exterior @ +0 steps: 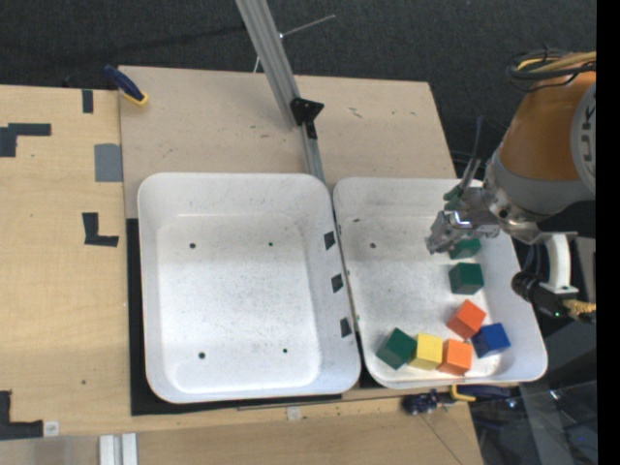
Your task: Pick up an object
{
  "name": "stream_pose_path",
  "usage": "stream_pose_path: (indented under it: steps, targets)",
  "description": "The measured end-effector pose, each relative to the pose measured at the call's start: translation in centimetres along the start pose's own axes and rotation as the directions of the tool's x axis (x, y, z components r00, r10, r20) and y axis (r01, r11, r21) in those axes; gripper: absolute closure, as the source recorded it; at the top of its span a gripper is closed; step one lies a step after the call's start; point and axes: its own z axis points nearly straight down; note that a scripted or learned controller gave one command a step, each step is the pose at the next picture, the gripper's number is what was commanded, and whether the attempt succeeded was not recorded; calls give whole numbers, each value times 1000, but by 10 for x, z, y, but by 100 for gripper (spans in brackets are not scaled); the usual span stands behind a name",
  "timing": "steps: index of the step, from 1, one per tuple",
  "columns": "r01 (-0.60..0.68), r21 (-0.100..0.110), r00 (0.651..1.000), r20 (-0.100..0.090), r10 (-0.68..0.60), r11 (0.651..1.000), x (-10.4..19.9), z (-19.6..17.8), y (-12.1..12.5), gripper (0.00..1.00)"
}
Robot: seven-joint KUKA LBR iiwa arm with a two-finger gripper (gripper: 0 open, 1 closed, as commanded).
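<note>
Approach step, by my reading: pincer sits low over the right bin, near its far right side, with a dark green block partly showing just under and beside it. Finger state cannot be told from this slant; the metal head hides the tips, and nothing is visibly held between them. Candidate things all lie in the right bin: a second dark green block just below the first, then an orange block and a blue block near the right rim, and along the near rim a row of green block, yellow block and another orange block, touching or nearly so. Judgement: the block under the pincer is the likely target. The next move calls for centring over it, a straight descent and a closing grip, then a lift to check the hold. Obstacles: the second dark green block stands close, so a sideways error could nudge it; the bin's right wall is near. Left bin holds no blocks. A slanted metal rail crosses the bench behind, well apart from the work.
</note>
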Motion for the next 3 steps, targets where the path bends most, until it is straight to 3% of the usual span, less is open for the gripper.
stream_pose_path:
  steps: [3]
  targets:
    - [5, 7, 1000, -2, -5, 1000, 171, -6, -20, 100]
